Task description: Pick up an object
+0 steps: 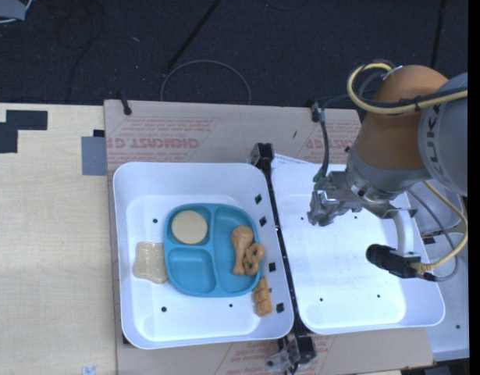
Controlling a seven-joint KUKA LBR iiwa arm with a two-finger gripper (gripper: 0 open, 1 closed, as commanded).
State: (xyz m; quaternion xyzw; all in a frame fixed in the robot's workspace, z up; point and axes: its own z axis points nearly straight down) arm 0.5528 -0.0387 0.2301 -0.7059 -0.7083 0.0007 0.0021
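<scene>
Contents, listed outward from the blue tray.

Blue tray (194, 276): three compartments, lying in the left white bin (138, 186), roughly at its middle.
- Upper-left compartment of the tray: one round tan disc (189, 226), flat.
- Right-hand long compartment of the tray: one tan pretzel-like piece (246, 249), twisted, lying lengthwise.
- Lower-left compartment of the tray: nothing seen in it.

Pale flat piece (150, 262): beige, toast-like, on the bin floor touching the tray's left edge.

Small orange-brown piece (262, 296): lumpy, on the bin floor just beside the tray's lower right corner, near the divider between the bins.

Right white bin (357, 319): beside the tray's bin, the two meeting at a black clamp strip.

Claw (321, 209): metal-grey, over the upper part of the right bin, well apart from the tray and every item beside it. Nothing is seen between its fingers. How wide it stands cannot be told at this angle.

Arm (396, 131): grey with an orange section, entering on the far side from the tray.

Counter (44, 248): light wood, carrying the cardboard sheet (185, 135) beneath both bins.
</scene>
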